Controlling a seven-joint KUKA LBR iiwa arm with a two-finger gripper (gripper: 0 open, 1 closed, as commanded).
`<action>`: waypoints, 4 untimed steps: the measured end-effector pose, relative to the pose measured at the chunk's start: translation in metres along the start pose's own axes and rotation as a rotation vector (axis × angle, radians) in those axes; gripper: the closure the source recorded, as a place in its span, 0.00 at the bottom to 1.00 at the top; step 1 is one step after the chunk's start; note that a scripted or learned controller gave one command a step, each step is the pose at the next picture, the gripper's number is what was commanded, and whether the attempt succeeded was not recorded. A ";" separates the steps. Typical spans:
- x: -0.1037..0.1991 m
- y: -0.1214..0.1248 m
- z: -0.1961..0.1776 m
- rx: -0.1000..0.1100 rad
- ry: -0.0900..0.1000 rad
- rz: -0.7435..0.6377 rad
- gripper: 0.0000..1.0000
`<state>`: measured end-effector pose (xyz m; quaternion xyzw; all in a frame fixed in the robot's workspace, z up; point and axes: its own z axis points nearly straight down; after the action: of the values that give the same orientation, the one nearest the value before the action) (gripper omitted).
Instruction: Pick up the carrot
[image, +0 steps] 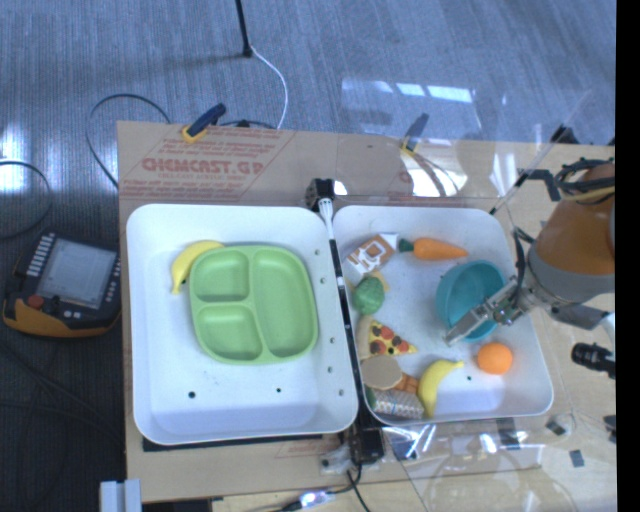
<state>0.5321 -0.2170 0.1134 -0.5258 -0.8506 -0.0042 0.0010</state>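
Hovering with fingers spread and holding nothing, the gripper (478, 322) is sitting over the teal bowl (466, 291), the carrot (437, 249) lying crosswise beyond it.

Bench (200, 165) bears two white bins (150, 380) side by side

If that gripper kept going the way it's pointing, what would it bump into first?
Probably the teal bowl. The gripper points left and downward from the right, and its tip already overlaps the bowl's lower edge. The carrot lies beyond the bowl, off that line. Height is unclear.
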 end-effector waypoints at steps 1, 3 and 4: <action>0.022 -0.033 0.020 -0.011 -0.029 -0.459 0.00; 0.024 -0.026 0.008 -0.019 -0.033 -0.467 0.00; -0.026 0.041 -0.053 0.001 -0.016 -0.444 0.00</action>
<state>0.5799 -0.2223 0.1670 -0.3255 -0.9455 0.0004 -0.0063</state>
